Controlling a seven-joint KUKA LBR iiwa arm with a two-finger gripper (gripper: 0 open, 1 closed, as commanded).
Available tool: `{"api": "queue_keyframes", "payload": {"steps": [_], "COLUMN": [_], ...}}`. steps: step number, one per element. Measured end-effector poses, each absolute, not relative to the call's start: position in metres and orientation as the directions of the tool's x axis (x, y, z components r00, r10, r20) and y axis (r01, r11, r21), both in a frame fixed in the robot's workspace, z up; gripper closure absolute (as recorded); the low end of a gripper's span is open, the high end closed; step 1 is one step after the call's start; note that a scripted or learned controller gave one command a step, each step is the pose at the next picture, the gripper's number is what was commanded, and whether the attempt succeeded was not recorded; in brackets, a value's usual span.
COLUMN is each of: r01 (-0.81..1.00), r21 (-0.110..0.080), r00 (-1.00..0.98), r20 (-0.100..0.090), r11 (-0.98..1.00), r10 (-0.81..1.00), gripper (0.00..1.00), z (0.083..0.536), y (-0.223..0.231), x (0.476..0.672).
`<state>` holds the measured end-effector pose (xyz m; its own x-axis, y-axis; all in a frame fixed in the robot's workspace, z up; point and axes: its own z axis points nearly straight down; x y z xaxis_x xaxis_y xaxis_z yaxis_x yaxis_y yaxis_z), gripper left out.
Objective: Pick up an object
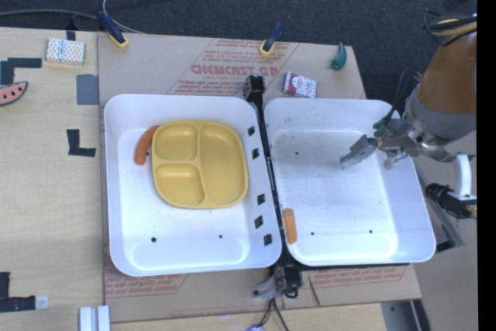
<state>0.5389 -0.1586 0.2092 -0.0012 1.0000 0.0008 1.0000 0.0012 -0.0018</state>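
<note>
Orange sausage-shaped piece [290, 225] sits in the right bin [403, 244], pressed against its left wall at the near end, likeliest pick since it's the lone item on that side. Second orange piece [142, 145] lies in the left bin [124, 244], touching the left rim of the yellow divided plate [200, 164]. Plate is flat and wide, a poor fit for two fingers, judging by shape.

Hand [363, 151] hangs over the right bin's far-right area, arm [446, 89] coming in from the right. Fingers look splayed apart, nothing between them (small and a bit blurred, so moderate confidence).

Hand is well apart from the near orange piece. Wall contact there is the risk: one finger may have no room to drop between piece and wall. Worktop [46, 190] clutter outside the bins is irrelevant.
</note>
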Motion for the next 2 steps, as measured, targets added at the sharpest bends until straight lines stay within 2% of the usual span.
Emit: {"api": "queue_keyframes", "payload": {"steps": [1,2], "r01": [1.000,1.000], "r21": [-0.002,-0.004], "r00": [-0.002,-0.001], "r20": [0.001,0.001], "r11": [0.002,0.001], "r10": [1.000,1.000], "gripper": [0.00,0.00], "z": [0.177,0.103], "y": [-0.096,-0.098], "x": [0.541,0.564]}}
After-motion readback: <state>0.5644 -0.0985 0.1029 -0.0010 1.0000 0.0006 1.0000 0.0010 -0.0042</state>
